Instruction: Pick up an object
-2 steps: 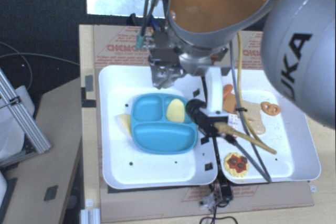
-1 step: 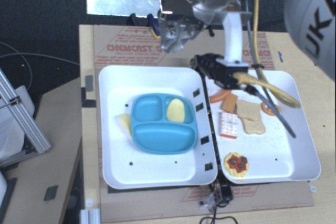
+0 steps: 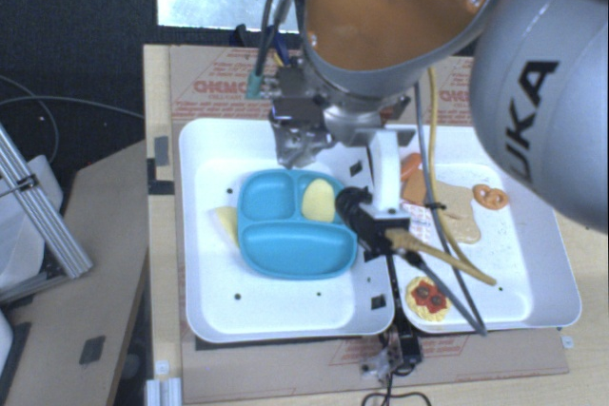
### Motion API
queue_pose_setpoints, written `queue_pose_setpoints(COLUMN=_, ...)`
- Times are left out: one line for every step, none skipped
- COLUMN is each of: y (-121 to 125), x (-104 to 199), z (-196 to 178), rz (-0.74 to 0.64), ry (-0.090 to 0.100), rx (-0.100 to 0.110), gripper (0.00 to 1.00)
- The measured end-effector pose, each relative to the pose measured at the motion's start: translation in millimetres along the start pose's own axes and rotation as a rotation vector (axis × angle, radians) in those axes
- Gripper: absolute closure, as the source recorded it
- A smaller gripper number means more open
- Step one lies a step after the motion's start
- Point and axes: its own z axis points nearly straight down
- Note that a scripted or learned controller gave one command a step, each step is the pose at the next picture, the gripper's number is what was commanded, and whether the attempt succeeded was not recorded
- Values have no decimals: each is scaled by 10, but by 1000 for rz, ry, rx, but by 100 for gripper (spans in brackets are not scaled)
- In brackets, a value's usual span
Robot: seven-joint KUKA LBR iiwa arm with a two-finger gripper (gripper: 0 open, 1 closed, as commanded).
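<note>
My gripper [image 3: 301, 150] hangs under the big orange and grey wrist, over the back of the left bin [image 3: 203, 233]. Just below it lies a blue divided plate [image 3: 285, 245], with a pale yellow egg-shaped piece [image 3: 319, 201] in the plate's back right compartment. The gripper stands just above the plate's back rim, a little left of the yellow piece. A pale yellow wedge [image 3: 225, 222] pokes out from under the plate's left edge.
The right bin [image 3: 547, 285] holds a pretzel [image 3: 492, 197], a tan flat piece [image 3: 460, 222], an orange-red piece [image 3: 411, 169] and a small pizza [image 3: 428, 297] at the front. Black cables and a black fitting [image 3: 354, 206] cross the divide between the bins.
</note>
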Motion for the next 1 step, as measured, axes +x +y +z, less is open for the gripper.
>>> queue_pose_setpoints(y=704, x=-9, z=-47, rz=8, ry=2, rx=-11, gripper=100)
